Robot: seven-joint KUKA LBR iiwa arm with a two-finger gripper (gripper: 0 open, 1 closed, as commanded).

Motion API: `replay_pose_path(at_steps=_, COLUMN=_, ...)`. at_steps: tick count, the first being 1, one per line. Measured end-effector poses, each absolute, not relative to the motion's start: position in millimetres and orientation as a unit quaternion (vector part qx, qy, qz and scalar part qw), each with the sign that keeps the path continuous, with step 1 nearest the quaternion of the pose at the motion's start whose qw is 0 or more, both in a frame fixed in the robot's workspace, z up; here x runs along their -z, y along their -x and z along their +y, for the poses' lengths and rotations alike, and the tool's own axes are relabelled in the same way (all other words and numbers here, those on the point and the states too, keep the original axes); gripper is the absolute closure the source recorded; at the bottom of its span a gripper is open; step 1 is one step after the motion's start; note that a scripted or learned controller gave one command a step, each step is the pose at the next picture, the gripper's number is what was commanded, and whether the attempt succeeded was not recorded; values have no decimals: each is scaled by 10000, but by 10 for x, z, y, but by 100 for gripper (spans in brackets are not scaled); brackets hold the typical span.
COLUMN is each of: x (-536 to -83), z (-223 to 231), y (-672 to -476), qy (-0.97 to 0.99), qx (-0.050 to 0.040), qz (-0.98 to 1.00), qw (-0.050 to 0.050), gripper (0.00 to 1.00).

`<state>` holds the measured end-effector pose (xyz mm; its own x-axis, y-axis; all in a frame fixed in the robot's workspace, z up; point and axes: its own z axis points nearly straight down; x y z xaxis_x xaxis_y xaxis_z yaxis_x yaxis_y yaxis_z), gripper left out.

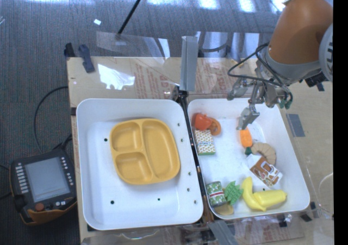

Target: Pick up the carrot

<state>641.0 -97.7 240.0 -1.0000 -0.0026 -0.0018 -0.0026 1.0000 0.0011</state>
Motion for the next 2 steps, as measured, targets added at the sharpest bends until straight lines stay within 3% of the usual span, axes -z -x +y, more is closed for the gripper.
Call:
replay_pose_path(at_steps=1, x=-1233, z=-1273, y=-6113, qy=62, qx=-19, qz=10000, qw=-61, gripper=0)
replay_pose_path(at_steps=2, x=-866, z=-1610, y=-6043, qy=-974, qx=-9, qz=9952, qw=-13, gripper=0)
